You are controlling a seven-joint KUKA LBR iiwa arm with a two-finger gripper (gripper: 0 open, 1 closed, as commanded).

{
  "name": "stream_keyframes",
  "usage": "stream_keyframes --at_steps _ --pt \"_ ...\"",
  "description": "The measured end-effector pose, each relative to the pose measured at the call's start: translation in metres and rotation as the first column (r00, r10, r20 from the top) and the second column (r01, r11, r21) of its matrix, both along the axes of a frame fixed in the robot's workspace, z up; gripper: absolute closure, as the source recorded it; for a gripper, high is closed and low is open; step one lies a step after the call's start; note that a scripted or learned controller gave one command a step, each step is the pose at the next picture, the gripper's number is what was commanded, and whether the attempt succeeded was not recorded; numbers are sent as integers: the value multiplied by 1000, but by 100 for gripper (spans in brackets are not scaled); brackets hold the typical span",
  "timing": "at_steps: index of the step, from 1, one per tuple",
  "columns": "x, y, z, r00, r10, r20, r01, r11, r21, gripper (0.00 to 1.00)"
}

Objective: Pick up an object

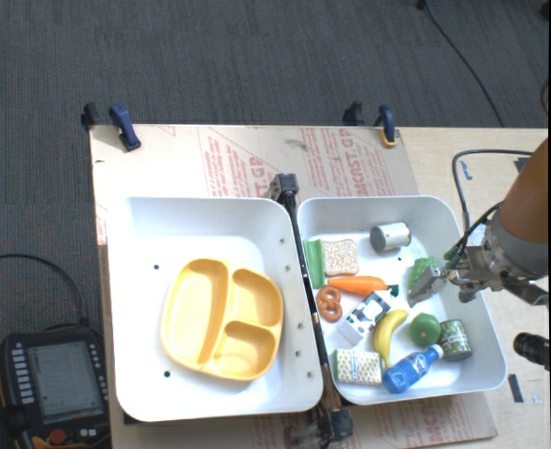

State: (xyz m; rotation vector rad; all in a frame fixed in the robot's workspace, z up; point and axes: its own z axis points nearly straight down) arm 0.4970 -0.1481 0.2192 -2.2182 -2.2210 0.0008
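The right bin [387, 206] holds several small items: a grey can [389, 237], a slice of bread with a green edge [333, 257], a carrot [357, 285], a pretzel [329, 302], a banana [389, 333], a green round fruit [426, 328], a patterned can [456, 338] and a blue bottle [411, 368]. My gripper [427, 282] reaches in from the right and hangs low over the bin's right half, just above the green fruit. A small green piece [420, 270] sits right at its tip; I cannot tell whether it is held or lying below.
The left bin [153, 223] carries a yellow divided plate [222, 319]. A white and black block [364, 314] and a pale speckled block [357, 366] lie near the right bin's front. Clamps [125, 127] hold the board's back edge. A teach pendant [58, 380] lies at the lower left.
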Motion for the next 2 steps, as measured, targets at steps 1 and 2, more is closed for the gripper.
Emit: stream_keyframes --at_steps 1,2 --pt "3 24 -104 1000 -2 8 2 1000 -1 0" --pt "4 26 -94 1000 -5 7 5 1000 4 100"
